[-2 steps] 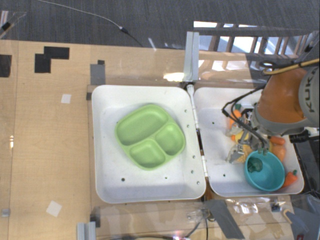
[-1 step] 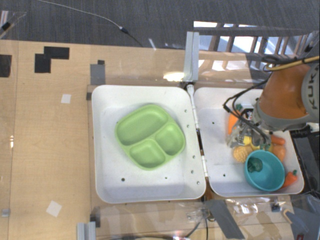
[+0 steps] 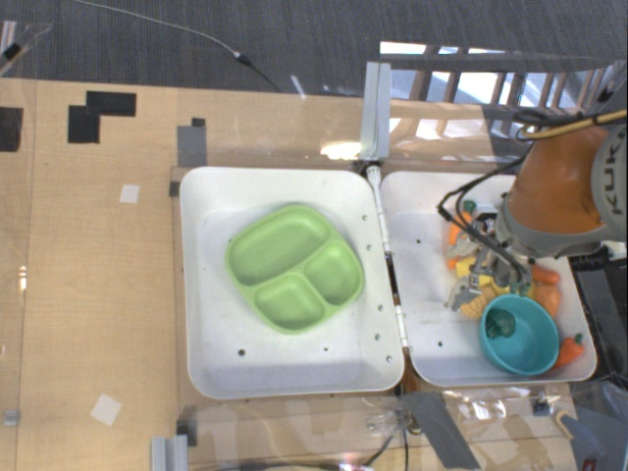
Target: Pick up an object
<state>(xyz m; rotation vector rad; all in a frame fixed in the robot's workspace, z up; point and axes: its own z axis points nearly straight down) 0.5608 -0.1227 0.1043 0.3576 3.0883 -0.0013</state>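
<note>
Two white bins sit side by side on a tan bench. The left bin (image 3: 211, 361) fills the middle of the frame and holds a green divided plate (image 3: 295, 267) with three compartments, lying flat a little above the bin's centre. The right bin (image 3: 422, 312) lies at the right of the frame, touching the left bin along a shared edge. The arm (image 3: 561, 189), with its orange band, comes in from the upper right and hangs over the right bin's upper right part. Below it the gripper (image 3: 478, 285) is down among a cluster of small things in the right half of that bin. Its fingers are mixed in with the clutter, and I cannot tell whether the jaws are wide, narrow or closed on anything. The cluster includes a yellow piece (image 3: 473, 307), orange pieces such as one near the gripper's right (image 3: 545, 277), and another orange one at the bin's lower right corner (image 3: 570, 347). A teal bowl (image 3: 520, 335) sits just below the gripper, at the lower right of that bin, tilted open toward the camera.
</note>
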